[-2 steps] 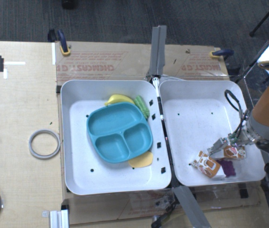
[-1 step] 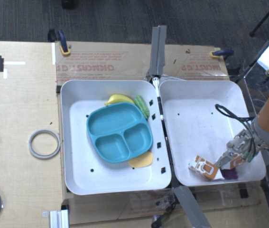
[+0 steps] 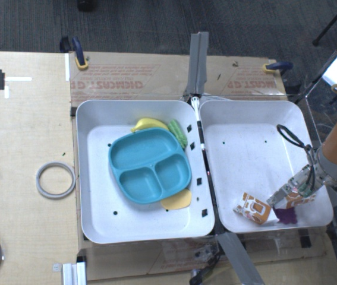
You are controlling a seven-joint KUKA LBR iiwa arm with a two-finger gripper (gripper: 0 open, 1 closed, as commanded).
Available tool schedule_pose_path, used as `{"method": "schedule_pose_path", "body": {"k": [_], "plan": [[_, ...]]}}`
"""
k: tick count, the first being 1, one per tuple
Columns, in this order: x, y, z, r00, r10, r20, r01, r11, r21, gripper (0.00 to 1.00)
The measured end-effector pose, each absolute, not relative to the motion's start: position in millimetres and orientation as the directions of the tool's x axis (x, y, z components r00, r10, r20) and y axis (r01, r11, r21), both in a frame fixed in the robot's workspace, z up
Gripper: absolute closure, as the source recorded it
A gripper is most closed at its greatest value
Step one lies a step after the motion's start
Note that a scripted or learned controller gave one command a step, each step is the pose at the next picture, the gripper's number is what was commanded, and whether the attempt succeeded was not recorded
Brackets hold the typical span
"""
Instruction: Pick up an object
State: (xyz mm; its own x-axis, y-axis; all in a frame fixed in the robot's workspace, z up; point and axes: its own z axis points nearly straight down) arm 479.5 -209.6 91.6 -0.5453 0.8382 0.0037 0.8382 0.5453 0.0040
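Wooden tabletop, two white bins. Hand low in right bin, just beside small orange-white packet — finger state: cannot tell. Packet looks light, crinkly — pinch across edges.

— Where do we have room to come down?

— In the right bin, the upper and left floor lies bare. Its lower right corner is crowded: the gripper, an orange-and-white packet and a purple scrap sit close together, possibly touching; we can't quite tell.

— And the left bin?

— The blue divided plate takes the middle, over a yellow item, a green one and another yellow piece. We see bare floor along the left wall and the bottom edge.
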Motion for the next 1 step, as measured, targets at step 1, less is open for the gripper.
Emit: {"method": "schedule_pose_path", "body": {"k": [1], "plan": [[481.3, -205.6, 100.0, -0.548, 0.836, 0.008, 0.836, 0.548, 0.006, 1.00]]}}
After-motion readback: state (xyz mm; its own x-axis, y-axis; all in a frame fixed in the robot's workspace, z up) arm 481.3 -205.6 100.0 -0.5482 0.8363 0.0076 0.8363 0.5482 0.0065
